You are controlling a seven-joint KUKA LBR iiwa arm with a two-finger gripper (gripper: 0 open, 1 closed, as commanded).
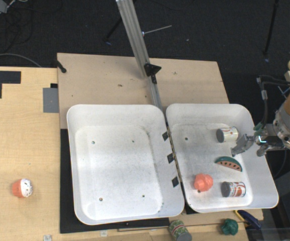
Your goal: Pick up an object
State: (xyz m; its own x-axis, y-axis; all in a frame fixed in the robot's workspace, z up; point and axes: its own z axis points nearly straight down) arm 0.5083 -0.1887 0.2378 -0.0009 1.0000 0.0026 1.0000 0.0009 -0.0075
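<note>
The small white cylindrical can with a dark end [227,134] lies on its side in the right white bin [185,195], in the upper right part of the floor, its long axis running roughly left to right and its dark end facing the bin's left side. Just below it lies a flat watermelon-slice toy, green rimmed with a dark red face [229,163], long axis slanting down toward the right edge. Nearer the bottom edge, a red rounded soft toy [203,183] sits left of a second can, white and red with a dark end [233,189], which also lies left to right. These four things are apart from one another, and the left half of this bin's floor is bare white. The left white bin [75,134] touches the right one along their shared rim.

The grey two-finger gripper [250,144] hangs over the right edge of the right bin, just right of the white can and above the watermelon slice. Its fingers stand apart, one grey finger [241,145] reaching toward the can, with nothing between them.

On the wooden bench [14,134], well left of the bins, rests a red and white ball [22,188]. By the bench's bottom edge lie a dark patterned can [178,230] and a green lump [230,227].
</note>
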